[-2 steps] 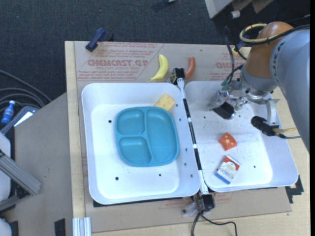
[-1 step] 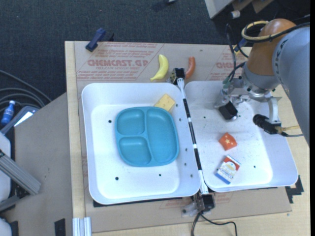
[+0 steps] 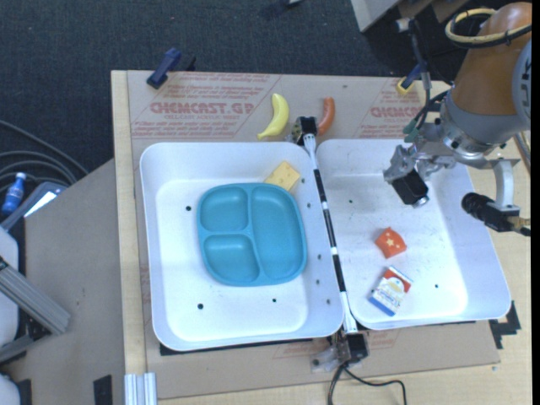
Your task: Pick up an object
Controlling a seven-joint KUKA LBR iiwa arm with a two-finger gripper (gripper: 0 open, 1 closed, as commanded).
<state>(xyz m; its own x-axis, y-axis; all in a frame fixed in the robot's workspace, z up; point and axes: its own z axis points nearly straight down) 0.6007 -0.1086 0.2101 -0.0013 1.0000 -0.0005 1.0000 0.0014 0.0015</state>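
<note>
The dark end effector (image 3: 411, 186) hangs over the right white bin (image 3: 472, 302), its opening impossible to judge, likely staged above the small orange block (image 3: 391, 242) for descent.

i take the left bin (image 3: 164, 251) as my landmark. inside it a blue divided plate (image 3: 251, 231) lies flat near the middle, and a yellow block (image 3: 283, 175) sits just beyond the plate's far right corner, close to the bin's far wall. behind the bin, on the brown board (image 3: 202, 104), i see a yellow banana (image 3: 275, 116) and, to its right, an orange carrot-like piece (image 3: 326, 115). a blue clamp (image 3: 164, 67) grips the board's far left corner. well left of the bin, grey cables (image 3: 38, 154) curl over the dark floor.
</note>
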